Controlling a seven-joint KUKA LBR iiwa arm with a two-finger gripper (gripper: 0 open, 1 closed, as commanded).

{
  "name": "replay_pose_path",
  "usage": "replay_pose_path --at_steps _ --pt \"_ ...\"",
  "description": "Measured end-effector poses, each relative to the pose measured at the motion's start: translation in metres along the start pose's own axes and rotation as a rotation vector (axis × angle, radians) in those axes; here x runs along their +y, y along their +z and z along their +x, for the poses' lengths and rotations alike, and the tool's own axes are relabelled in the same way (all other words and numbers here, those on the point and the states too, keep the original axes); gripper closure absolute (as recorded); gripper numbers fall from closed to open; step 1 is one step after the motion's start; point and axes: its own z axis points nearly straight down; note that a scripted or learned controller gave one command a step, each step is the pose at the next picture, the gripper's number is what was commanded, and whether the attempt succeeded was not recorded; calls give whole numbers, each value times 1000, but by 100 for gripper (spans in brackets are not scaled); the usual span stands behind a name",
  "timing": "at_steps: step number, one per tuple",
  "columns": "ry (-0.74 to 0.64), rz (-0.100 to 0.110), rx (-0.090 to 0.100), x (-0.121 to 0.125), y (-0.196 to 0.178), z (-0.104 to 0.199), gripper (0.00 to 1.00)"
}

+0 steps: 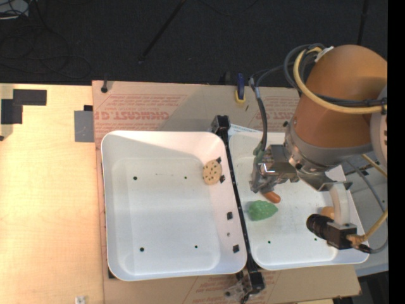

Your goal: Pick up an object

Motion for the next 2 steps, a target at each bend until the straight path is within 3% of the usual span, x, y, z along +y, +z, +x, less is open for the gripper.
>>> replay_pose_path --at_steps 1,2 --pt "7 -6 -2 18 -92 26 100" --pt "5 -1 -2 33 -153 81 100"
